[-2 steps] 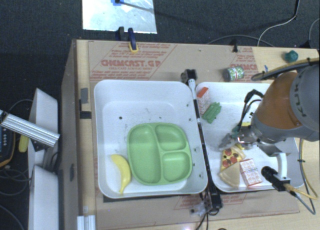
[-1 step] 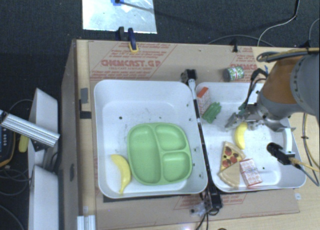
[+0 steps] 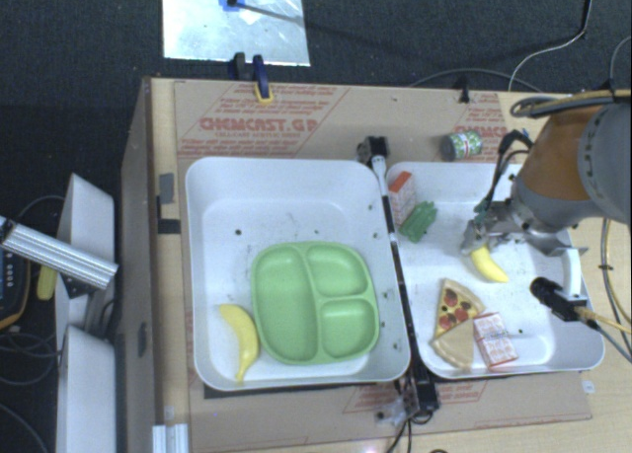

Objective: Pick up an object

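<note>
My gripper (image 3: 481, 241) hangs low in the right bin (image 3: 578, 342), near its middle, on the grey arm with the orange band (image 3: 553, 160). A small yellow banana piece (image 3: 488, 264) lies just below and to the right of the gripper, touching it or very close to it. Nearby in the same bin are a pizza slice (image 3: 453, 320), a red and white packet (image 3: 494, 339), a green toy (image 3: 419, 220) and a small red and white carton (image 3: 400, 190).
The left bin (image 3: 227, 204) holds a green divided plate (image 3: 314, 301) and a yellow banana (image 3: 240, 340). A small can (image 3: 461, 144) lies on the bench behind the right bin. A black bar (image 3: 390, 234) runs between the bins.
</note>
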Controlling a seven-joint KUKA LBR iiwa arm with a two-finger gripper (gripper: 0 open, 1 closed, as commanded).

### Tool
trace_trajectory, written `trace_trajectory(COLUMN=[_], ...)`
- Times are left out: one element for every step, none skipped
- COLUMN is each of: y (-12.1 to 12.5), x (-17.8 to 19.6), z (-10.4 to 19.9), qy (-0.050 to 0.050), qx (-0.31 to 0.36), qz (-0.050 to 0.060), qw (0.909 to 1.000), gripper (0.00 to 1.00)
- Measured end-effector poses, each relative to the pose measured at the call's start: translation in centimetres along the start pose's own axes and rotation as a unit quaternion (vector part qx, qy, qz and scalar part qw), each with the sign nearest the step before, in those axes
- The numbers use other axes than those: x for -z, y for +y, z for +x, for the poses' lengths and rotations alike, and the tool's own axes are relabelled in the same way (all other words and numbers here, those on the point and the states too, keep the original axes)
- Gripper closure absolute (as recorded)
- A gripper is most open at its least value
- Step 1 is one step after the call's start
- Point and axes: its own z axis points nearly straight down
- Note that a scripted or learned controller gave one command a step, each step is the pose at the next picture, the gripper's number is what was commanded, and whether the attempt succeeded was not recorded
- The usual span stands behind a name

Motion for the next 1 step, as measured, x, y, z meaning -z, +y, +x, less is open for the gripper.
trace_trajectory(y=[0.83], x=[8.98], z=[8.58], qy=[0.001], qx=[0.000], qz=[0.000], qw=[1.0000], gripper=[1.00])
